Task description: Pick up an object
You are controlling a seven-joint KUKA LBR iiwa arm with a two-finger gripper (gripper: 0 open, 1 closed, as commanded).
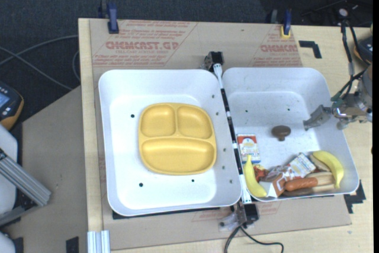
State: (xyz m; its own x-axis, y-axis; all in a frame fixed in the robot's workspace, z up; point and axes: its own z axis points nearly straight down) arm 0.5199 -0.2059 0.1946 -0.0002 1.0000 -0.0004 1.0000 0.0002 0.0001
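The right bin [278, 83] holds several small items crowded along its near edge. A small red and white carton [247, 144] lies by the bin's left wall. Below it curves a yellow banana [253, 179]. A second banana [332, 166] sits in the near right corner, with a reddish sausage [301, 185] and a printed packet [299, 163] between the two. A brown round piece [281, 132] lies alone mid-bin. My gripper [323, 115] hangs at the bin's right rim, right of the brown piece and above the bananas, with nothing seen held.
The left bin [118, 127] carries a yellow divided plate [176, 138] at its centre. A black hinge strip [228, 121] separates the bins. Blue clamps [110, 16] stand at the bench's far edge. Cables [349, 50] hang along the right side.
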